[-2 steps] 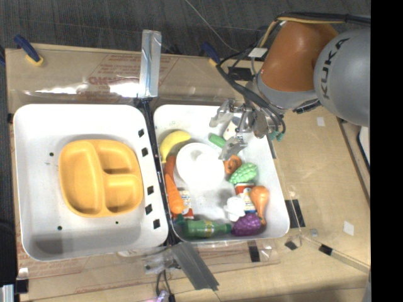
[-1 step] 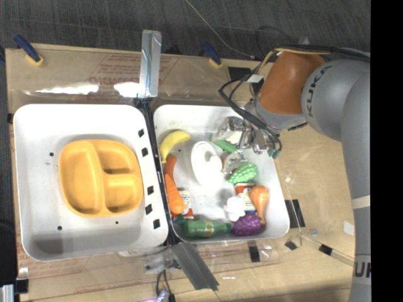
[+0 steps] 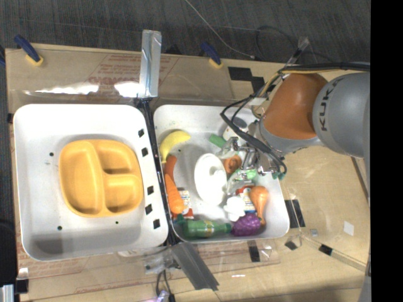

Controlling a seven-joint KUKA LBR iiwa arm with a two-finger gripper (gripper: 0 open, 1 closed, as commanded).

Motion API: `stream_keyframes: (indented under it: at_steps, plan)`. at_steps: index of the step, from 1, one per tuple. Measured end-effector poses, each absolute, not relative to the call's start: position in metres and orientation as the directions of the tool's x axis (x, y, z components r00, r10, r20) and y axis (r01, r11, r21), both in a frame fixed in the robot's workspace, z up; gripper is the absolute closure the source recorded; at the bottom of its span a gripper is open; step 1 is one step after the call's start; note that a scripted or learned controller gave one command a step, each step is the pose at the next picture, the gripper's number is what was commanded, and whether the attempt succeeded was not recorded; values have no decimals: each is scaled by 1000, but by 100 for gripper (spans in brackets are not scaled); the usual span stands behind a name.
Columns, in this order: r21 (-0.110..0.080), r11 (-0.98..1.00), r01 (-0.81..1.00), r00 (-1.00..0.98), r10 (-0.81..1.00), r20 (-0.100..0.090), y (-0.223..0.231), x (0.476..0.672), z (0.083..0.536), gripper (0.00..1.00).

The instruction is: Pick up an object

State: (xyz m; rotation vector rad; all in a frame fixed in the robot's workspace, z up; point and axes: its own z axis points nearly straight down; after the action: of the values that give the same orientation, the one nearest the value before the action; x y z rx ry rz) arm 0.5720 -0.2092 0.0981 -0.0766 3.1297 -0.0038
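The right bin (image 3: 189, 113) holds several toy foods: a yellow banana (image 3: 173, 141), a white plate (image 3: 210, 177) standing on edge, an orange carrot (image 3: 172, 190), a green bottle (image 3: 201, 228), purple grapes (image 3: 247, 224) and an orange piece (image 3: 259, 197). My gripper (image 3: 242, 161) is down inside this bin at its right side, just right of the plate. A small brown-orange item (image 3: 232, 164) sits right against it. Cables and the wrist hide much of the gripper.
The left bin (image 3: 25, 168) holds a yellow divided tray (image 3: 101, 175). A metal strip (image 3: 150, 65) stands at the back between the bins. The arm's orange band (image 3: 293, 109) hangs over the right bin's back right corner.
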Motion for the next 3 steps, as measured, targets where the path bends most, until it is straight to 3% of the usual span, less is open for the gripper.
stream_keyframes:
  at_steps: [1, 2, 3]
  plan:
    - [-4, 1000, 20, -1000, 19, -17, -208, 546, 99, 0]
    - [-6, 1000, 13, -1000, 12, -24, -207, 549, 112, 100]
    - [-2, 991, 137, -990, 137, -14, -168, 551, 250, 100]
